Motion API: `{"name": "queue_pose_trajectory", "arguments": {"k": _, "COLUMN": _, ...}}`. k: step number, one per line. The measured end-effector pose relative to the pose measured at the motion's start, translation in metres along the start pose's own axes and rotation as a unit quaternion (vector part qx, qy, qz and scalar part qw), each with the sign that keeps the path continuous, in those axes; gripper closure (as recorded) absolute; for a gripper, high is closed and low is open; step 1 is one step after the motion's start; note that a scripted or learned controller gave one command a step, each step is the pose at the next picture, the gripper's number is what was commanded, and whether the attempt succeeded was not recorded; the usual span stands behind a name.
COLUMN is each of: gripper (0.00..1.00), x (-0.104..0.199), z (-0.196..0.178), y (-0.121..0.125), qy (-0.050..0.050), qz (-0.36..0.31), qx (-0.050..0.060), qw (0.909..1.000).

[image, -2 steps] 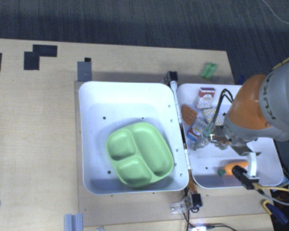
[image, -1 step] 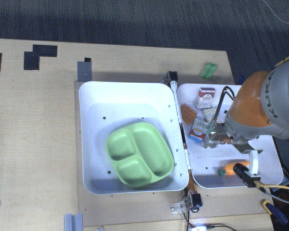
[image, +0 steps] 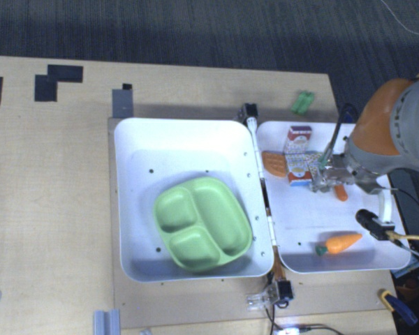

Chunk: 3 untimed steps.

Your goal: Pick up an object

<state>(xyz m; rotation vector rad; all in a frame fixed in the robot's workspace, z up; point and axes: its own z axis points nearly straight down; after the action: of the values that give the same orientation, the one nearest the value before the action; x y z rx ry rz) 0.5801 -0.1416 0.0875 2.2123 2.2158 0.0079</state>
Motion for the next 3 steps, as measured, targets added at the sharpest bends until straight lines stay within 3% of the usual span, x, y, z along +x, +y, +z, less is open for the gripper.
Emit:
{"name": "queue_pose_trajectory", "arguments": {"k": 1, "gripper": 0.00, "x": 0.001, "z": 0.001, "y": -0.001, "qy": 0.001, "qz": -0.001, "qx": 0.002, "qw": 1.0000}}
{"name": "queue_pose_trajectory", "arguments": {"k": 2, "gripper": 0.00, "x": 0.047, "z": 0.002, "y": 0.038, "qy": 0.002, "qz": -0.002, "qx": 0.003, "qw": 1.0000}}
{"name": "queue_pose_trajectory", "arguments": {"k": 3, "gripper": 1.00, "x": 0.046, "z": -0.011, "y": 0.040, "qy": 0.002, "qz": -0.006, "qx": 0.002, "qw": 1.0000}}
